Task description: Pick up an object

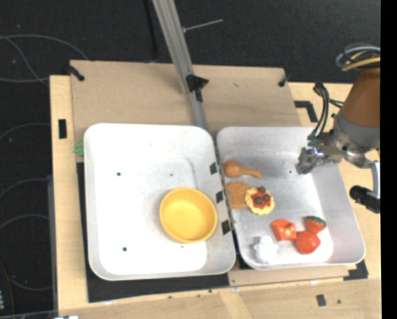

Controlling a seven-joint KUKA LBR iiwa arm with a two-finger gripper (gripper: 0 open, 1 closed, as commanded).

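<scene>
The right bin [278, 141] holds a brown drumstick-shaped toy [239, 171], a tan square piece [236, 195], a small yellow tart with red topping [260, 200], a red chunk [283, 230], a red tomato-like toy [309, 238] and a white lump [266, 250]. My gripper [307, 159] hangs over the bin's right side, well to the right of the drumstick and above the tart. Nothing shows between its tips. A yellow bowl [188, 214] sits in the left bin [125, 158] near its right wall.
A metal pole [177, 48] slants down from the top to the gap between the bins. The bins rest on a tan bench [139, 92]. Black cables run along the arm [361, 105] at the right edge.
</scene>
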